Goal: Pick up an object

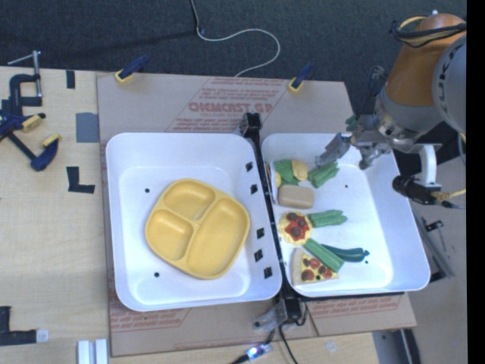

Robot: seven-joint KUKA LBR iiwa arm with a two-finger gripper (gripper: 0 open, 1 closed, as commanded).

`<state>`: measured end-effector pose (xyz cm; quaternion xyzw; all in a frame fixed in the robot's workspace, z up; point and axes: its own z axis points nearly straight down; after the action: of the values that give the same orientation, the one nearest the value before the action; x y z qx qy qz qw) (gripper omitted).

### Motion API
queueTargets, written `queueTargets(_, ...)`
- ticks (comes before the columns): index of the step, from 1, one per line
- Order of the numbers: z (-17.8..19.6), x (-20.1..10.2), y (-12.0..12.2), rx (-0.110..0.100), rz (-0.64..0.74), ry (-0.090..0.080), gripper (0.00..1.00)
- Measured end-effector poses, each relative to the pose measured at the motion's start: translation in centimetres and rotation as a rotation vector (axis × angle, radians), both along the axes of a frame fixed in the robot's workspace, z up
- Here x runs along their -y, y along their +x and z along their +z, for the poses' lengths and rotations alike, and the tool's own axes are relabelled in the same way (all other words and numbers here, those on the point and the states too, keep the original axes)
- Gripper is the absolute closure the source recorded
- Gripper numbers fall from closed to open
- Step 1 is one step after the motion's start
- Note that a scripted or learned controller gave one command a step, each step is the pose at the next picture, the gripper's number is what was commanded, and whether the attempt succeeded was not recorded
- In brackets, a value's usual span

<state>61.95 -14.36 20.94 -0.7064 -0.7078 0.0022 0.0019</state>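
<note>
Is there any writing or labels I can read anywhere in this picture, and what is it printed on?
"CHEMCAST GP": red print on the brown cardboard sheet under the bins, behind the left bin.
Smaller red lines below that: too blurred to read.
Red print on the cardboard's front edge: too small to read.
Nothing readable on the toy food or the yellow divided plate.

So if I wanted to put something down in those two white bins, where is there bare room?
Left bin: bare floor borders the yellow divided plate on all sides. Right bin: a bare strip along its right wall, beyond the green toy vegetables. It is crowded beside the middle divider, where the toy pizza slice and beige block lie.
</note>
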Motion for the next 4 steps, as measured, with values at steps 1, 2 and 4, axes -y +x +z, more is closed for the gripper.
queueTargets(1, -4.4, -0.3, 0.0, 0.0, 0.0, 0.0, 0.0)
queueTargets(2, -8.9, -0.3, -0.3, -0.001, 0.0, 0.0, 0.0)
queueTargets(4, -10.9, -0.4, 0.2, 0.021, 0.0, -0.003, 1.0)
